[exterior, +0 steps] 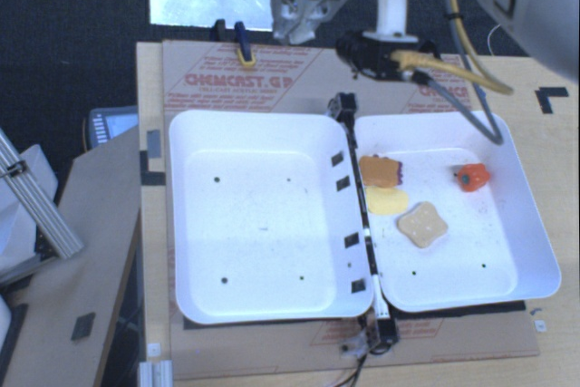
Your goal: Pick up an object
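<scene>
Claw [294, 33] raised beyond bins, aperture indeterminable; closely grouped flat tan toast-shaped piece [422, 224] and yellow slice [387, 201] risk mis-grasp.

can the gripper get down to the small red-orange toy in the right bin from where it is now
Probably yes. The small red-orange toy lies alone near the far right of the right white bin, apart from the other pieces, with nothing over it; the gripper hangs beyond the bins.

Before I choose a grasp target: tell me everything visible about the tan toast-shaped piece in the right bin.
The toast-shaped piece is tan with a darker crust-like edge and rounded, lobed corners. It looks like toy food and lies flat on the right bin's floor, turned at an angle. Its upper-left corner meets or nearly meets the pale yellow piece.
</scene>
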You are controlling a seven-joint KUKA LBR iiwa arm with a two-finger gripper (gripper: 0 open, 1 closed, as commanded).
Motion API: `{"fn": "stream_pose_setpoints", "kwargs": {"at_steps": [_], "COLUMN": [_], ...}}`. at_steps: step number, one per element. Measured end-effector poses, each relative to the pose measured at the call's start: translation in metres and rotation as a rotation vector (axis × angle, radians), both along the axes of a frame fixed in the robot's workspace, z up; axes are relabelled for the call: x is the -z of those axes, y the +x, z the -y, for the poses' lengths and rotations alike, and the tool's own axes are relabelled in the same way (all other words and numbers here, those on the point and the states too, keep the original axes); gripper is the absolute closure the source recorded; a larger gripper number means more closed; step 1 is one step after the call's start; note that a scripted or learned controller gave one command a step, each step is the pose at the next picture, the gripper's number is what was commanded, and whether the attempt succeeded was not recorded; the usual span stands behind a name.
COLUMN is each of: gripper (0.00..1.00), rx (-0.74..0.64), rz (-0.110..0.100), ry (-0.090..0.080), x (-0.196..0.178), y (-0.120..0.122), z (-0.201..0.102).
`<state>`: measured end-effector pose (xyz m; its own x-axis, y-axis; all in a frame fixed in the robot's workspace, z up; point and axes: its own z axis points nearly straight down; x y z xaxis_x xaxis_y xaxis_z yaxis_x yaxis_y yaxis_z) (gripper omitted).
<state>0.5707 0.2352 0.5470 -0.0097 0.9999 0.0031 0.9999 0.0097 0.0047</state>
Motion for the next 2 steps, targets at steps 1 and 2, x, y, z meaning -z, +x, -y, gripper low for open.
{"fn": "stream_pose_setpoints", "kwargs": {"at_steps": [1,2], "gripper": [0.0,1.0], "rx": [-0.001,-0.005], "rz": [-0.001,0.001], "ry": [0.0,0.001], "x": [0.001,-0.011], "y": [0.0,0.0], "z": [0.0,-0.001]}}
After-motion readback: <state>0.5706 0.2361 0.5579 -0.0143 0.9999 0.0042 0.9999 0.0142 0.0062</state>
